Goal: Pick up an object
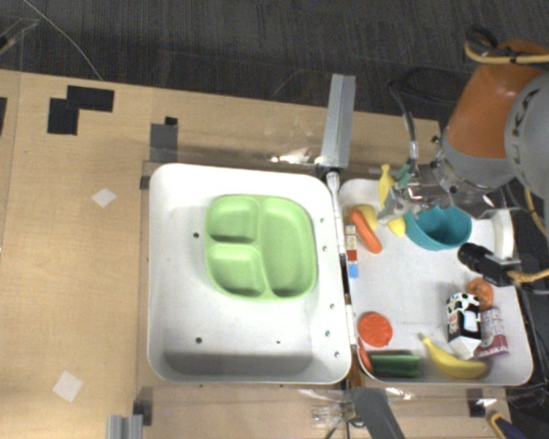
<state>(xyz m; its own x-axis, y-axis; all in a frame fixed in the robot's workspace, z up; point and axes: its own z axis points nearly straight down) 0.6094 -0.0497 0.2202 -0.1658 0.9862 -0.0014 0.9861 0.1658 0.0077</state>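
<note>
**Robot arm poised over a bin of toy food**

A grey arm with an orange band reaches in from the right. Its gripper (pixel 404 192) sits low over the far end of the right bin (pixel 522 368). From this angle I cannot tell whether the gripper is wide, narrow or holding anything.

The objects to pick from all lie in this right bin. Just beside the gripper is a teal cup (pixel 440 229), round, with its open mouth facing up. It looks like smooth plastic. A slim yellow piece (pixel 385 182) stands at the bin's far wall, close to the gripper. A second yellow bit (pixel 397 225) lies just beside the cup. Next to that is an orange toy carrot (pixel 367 230), lying at a slant near the bin's left wall.

At the near end lies a flat orange disc (pixel 375 330), with a dark green block (pixel 396 363) just below it. A yellow banana (pixel 453 360) curves along the near wall. Above the banana are a black-and-white toy (pixel 463 315) and a small bottle (pixel 492 331) with a reddish label. The label's writing is too small to read. An orange lump (pixel 480 290) sits just beyond the two.

A small red and blue tag (pixel 350 251) sits on the wall between the bins, and its text is unreadable.

The left bin (pixel 175 254) holds a pale green divided tray (pixel 259 245) with three compartments.
</note>
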